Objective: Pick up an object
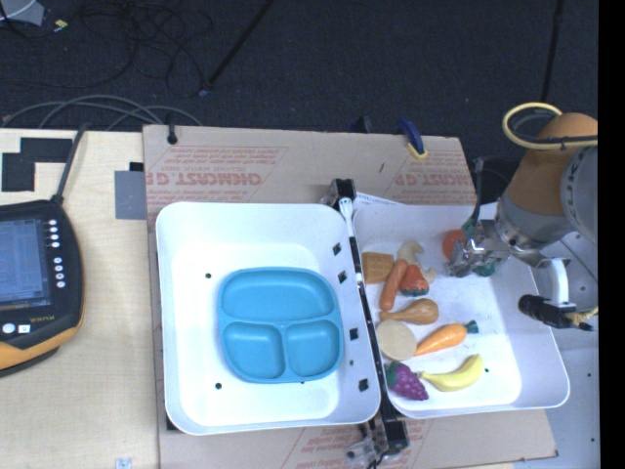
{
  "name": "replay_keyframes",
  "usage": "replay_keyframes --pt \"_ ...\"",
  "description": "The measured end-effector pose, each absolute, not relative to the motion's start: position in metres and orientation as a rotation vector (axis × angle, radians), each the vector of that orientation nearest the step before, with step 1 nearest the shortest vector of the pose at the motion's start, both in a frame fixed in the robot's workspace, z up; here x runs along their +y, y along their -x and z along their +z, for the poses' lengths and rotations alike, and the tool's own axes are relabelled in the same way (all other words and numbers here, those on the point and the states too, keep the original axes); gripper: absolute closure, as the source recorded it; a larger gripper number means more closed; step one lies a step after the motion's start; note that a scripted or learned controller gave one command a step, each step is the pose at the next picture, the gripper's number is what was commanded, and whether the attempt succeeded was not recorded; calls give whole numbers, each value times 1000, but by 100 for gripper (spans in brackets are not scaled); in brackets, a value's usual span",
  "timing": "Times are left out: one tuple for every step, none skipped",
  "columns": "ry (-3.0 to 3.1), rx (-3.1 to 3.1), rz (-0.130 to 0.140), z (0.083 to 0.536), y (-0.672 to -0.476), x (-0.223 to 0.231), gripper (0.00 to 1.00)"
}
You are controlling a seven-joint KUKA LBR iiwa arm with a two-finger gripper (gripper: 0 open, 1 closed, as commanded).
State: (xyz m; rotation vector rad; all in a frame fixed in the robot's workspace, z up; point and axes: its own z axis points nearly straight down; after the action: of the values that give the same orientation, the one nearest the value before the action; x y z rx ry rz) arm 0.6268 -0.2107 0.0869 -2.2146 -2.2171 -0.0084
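Two white bins sit side by side on the counter (pixel 98 379). At nine o'clock, the left bin (pixel 186 360) holds one blue divided tray (pixel 278 322). At three o'clock, the right bin (pixel 532 379) holds two carrots (pixel 441 338), one banana (pixel 457 373) and one bunch of purple grapes (pixel 409 383). The claw (pixel 473 258) hovers near a red item (pixel 453 243); whether it grips cannot be told. Cardboard lettering reads mirrored.

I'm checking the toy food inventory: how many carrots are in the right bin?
2. One carrot lies near the bin's left side beside the strawberry; the other carrot lies lower down, just above the banana. The arm could be hiding more.
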Motion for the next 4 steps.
replay_keyframes --pt "2213 -2218 -8 98 -626 -210 100" --pt "2202 -2199 22 86 -638 -213 100" --pt "2212 -2213 16 86 -640 -161 100" --pt "2235 -2229 -6 225 -646 -217 100"
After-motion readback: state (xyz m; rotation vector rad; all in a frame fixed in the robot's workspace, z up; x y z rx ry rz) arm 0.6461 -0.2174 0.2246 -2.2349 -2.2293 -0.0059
